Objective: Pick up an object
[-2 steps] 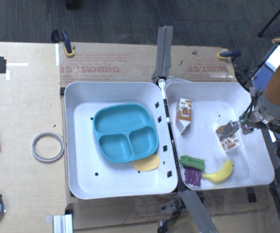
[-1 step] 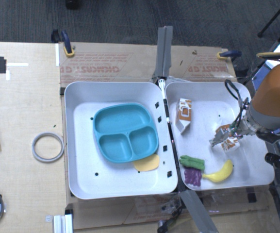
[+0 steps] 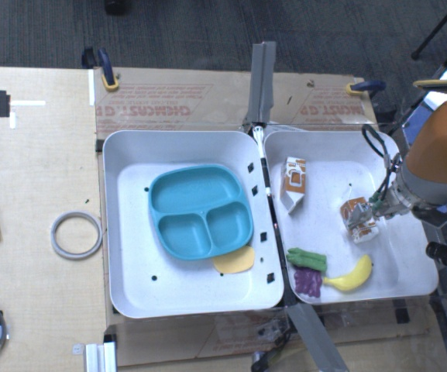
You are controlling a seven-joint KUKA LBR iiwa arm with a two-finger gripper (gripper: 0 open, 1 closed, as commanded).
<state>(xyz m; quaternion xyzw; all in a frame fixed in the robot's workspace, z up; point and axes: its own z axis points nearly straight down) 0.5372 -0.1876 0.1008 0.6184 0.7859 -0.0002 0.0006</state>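
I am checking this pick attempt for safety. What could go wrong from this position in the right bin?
1. The gripper sits low at a small orange-brown item; whether it has a real grasp is unclear, so the item may slip when lifted.
2. The banana lies just below, so a sideways move could push it.
3. The arm works close to the right bin far wall and might brush the rim.
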